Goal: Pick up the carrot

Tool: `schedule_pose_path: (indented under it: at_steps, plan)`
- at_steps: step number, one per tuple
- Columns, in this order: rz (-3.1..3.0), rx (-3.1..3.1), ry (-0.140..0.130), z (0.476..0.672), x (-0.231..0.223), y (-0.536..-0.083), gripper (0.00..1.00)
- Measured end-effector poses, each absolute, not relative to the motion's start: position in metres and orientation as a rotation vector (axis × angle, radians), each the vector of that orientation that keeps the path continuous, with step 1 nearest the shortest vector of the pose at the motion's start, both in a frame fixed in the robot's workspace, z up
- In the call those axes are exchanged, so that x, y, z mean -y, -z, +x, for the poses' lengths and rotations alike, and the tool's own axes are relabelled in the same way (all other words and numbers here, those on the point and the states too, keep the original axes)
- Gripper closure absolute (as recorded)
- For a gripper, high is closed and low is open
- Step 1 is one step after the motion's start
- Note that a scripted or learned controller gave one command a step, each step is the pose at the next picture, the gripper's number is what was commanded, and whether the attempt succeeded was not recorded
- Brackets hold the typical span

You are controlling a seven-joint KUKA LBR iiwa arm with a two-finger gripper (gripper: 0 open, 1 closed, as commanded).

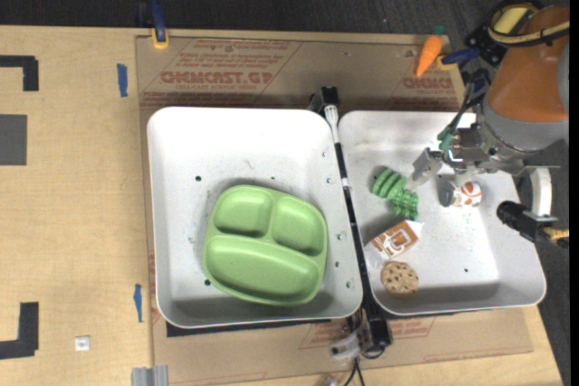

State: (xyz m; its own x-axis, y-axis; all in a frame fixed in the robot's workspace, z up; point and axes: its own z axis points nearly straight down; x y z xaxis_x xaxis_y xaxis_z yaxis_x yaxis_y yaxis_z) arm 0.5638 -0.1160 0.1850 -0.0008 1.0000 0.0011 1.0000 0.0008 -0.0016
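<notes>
Going left to right, we see the left bin (pixel 172 194) holding a green divided plate (pixel 267 244), then the right bin (pixel 516 285) with a green ridged toy (pixel 394 189), a small brown-and-white packet (pixel 395 240) and a cookie (pixel 399 277). Our claw (pixel 438 181) hangs low over this bin, its fingers apart with nothing between them, just beside a small red-and-white piece (pixel 469 193). The carrot (pixel 429 55) lies outside both bins, on the cardboard-covered surface (pixel 81 221) beyond the right bin's far rim. From the claw it sits well up-frame, nearly straight beyond, its long axis tilted slightly, green top away. We judge a reach out over that rim is needed.
</notes>
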Motion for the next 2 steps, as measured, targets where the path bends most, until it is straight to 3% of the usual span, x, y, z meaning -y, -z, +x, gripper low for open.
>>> schedule_pose_path:
  at_steps: [1, 2]
  plan:
    - [-2.333, 2.100, -0.001, 0.538, 0.138, -0.169, 0.00]
    - [-1.949, 2.460, 0.000, 0.490, 0.139, -0.131, 0.00]
